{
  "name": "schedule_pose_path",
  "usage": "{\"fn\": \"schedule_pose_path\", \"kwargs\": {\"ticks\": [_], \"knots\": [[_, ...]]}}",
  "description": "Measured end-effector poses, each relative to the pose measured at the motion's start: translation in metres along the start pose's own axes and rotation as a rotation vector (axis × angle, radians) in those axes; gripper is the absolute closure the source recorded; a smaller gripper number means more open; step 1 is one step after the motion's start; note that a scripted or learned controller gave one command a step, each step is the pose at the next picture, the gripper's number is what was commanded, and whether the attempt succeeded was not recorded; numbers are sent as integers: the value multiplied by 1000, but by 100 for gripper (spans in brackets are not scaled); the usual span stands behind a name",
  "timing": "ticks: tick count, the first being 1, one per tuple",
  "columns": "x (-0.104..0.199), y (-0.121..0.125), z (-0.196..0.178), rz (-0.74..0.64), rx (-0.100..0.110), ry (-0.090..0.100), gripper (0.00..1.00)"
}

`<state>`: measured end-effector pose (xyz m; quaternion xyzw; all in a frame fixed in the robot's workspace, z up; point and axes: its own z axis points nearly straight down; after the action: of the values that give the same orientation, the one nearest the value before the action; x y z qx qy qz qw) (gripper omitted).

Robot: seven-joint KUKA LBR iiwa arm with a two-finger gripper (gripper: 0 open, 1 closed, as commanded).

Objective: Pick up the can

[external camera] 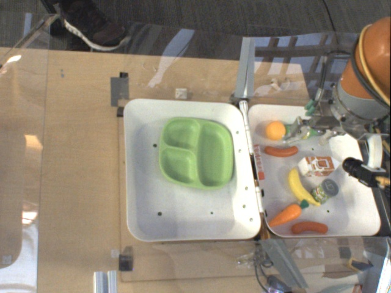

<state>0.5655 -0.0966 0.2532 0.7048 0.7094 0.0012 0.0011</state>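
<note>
Two shallow white bins sit side by side on the bench. The left bin (140, 218) holds a green divided plate (197, 152) near its centre, leaving bare white floor along the left wall and the near edge. The right bin (366, 224) is crowded. The can (325, 190), small with a grey top, lies on its side in the middle-right part of this bin, touching the lower end of a banana (298, 186) and just below a small white-and-orange carton (317, 165). An orange ball (275, 130) sits near the far left corner, with a red sausage (281, 151) just below it. A carrot (285, 215) and a second red sausage (309, 227) lie along the near edge. Open floor remains to the right of the can, toward the right wall. The gripper (308, 127) is over the far edge of the right bin, well apart from the can; whether its pincer is open or closed cannot be told.
</note>
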Motion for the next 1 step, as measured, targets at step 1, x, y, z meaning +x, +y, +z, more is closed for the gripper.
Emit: {"fn": "schedule_pose_path", "kwargs": {"ticks": [1], "knots": [[-65,-27,111,147,1,0,0]]}}
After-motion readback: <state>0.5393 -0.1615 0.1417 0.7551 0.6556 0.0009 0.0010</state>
